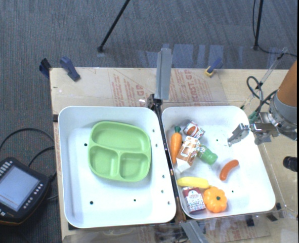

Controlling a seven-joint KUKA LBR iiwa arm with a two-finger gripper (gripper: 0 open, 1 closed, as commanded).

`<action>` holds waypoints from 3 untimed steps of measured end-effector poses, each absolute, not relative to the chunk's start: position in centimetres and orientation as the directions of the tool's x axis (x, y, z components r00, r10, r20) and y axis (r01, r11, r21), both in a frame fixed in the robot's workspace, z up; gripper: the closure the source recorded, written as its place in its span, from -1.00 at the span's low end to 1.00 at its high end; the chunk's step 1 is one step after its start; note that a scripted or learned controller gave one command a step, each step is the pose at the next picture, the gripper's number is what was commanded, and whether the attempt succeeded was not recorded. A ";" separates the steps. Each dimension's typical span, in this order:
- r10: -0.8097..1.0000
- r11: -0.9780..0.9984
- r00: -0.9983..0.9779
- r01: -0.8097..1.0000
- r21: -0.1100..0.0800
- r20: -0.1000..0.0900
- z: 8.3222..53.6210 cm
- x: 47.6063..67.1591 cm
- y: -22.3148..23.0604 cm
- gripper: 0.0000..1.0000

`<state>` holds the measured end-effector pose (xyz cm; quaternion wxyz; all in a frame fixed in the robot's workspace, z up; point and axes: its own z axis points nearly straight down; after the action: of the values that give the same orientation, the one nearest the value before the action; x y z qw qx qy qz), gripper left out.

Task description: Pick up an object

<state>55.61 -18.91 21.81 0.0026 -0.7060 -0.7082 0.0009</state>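
In the right bin, the loose items sit crowded toward the left wall and the near corner: a carrot lies along the divider, a small printed carton and a wrapped packet lie just beside it, and a green bottle pokes out from under the carton. Nearer the camera lie a yellow banana, a red box and an orange pumpkin, the last two touching. A red sausage lies by itself on bare bin floor, apart from the cluster. The left bin carries only a green divided plate.

The gripper hangs over the right bin's far right part, tilted, reaching in from the arm at the right edge. Nothing sits between its fingers; whether they are spread or closed cannot be told from this angle. It looks raised above the floor, not yet committed to any item.

Judgement: the sausage is the closest candidate, lying near the gripper on the camera side and slightly left. Being isolated, it would allow finger clearance on both sides. The clustered items near the divider would likely be harder to grasp cleanly.
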 end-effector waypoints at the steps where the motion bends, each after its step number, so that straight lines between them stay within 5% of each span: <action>1: 1.000 0.027 -0.027 1.000 -0.002 0.003 9.7 57.3 -20.9 -1.00; 2: 1.000 0.025 -0.024 1.000 -0.004 0.005 10.5 57.3 -20.9 1.00; 3: 1.000 0.024 -0.024 1.000 -0.004 0.005 10.5 57.3 -20.9 -1.00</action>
<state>57.28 -20.92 10.51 0.0033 -0.6987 -0.7154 -0.0003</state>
